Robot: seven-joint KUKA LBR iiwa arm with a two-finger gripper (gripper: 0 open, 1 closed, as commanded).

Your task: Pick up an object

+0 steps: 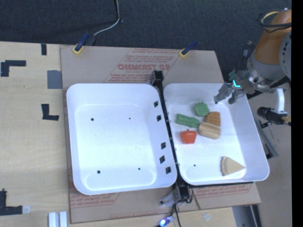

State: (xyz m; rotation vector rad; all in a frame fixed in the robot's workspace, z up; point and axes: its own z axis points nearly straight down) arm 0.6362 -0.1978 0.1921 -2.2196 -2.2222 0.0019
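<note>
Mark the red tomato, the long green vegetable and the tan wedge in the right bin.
red tomato (188, 136), camera view, middle of its body.
long green vegetable (187, 120), camera view, mid-length.
tan wedge (231, 166), camera view, centre of its face.

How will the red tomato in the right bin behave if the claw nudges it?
The tomato looks round, so it will probably roll. It appears to be smooth toy plastic, likely light and slippery. The green pod sits close beside it and may block it.

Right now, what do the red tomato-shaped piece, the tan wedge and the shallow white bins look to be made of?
Red tomato-shaped piece: probably moulded plastic toy food, uniform colour, smooth look. Tan wedge: also likely plastic or foam, matte, flat pale faces; the view leaves it open. Shallow white bins: seemingly thin formed plastic, smooth, rounded corners and rim.
</note>
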